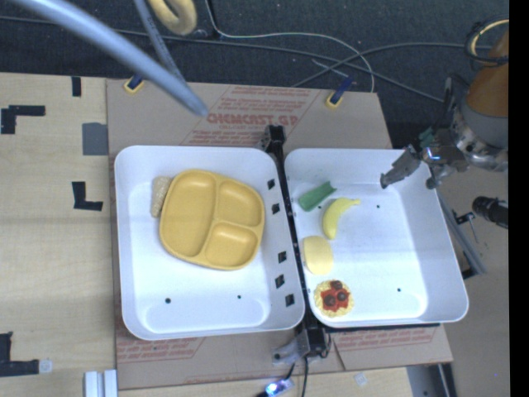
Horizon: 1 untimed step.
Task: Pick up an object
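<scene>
Right bin [430, 292], its left side: green piece [315, 195], banana [337, 214], pale yellow lump [318, 255], small topped round [333, 297], all near one another; left bin [132, 246]: yellow divided plate [212, 219] over a tan slab [159, 195]; my pincer [411, 169] hangs over the right bin's upper right, well apart from them, whether spread I cannot tell; cardboard [248, 114] beneath; cables behind.

So the arm [488, 98] comes in from the right side, its orange band up near the top right corner with the grey wrist just under it. The gripper [411, 165] sticks out to the left from the wrist, tilted down a bit. One dark finger [395, 172] points down-left and another bit hangs lower by the wrist. Can't really make out how the fingers are set from up here.
</scene>
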Each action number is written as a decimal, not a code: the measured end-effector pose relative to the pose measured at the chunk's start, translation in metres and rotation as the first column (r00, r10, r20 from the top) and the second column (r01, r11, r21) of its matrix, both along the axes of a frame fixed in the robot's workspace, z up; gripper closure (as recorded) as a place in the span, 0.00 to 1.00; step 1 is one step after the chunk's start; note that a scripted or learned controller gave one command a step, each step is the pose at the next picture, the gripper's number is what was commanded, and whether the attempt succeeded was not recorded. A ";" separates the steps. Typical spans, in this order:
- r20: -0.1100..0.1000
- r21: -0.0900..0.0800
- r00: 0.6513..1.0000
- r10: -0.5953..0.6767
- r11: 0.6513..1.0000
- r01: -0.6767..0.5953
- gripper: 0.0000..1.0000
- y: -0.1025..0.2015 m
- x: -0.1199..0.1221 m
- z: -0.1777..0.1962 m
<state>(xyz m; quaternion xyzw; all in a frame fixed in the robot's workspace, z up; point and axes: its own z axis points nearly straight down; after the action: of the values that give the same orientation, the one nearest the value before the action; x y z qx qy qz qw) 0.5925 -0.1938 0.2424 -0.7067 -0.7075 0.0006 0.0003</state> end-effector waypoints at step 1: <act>-0.002 -0.001 1.000 0.000 1.000 0.000 0.00 0.000 -0.001 -0.042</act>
<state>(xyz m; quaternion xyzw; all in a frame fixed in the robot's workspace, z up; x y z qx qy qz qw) 0.5917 -0.1940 0.2001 -0.7066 -0.7076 0.0014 0.0007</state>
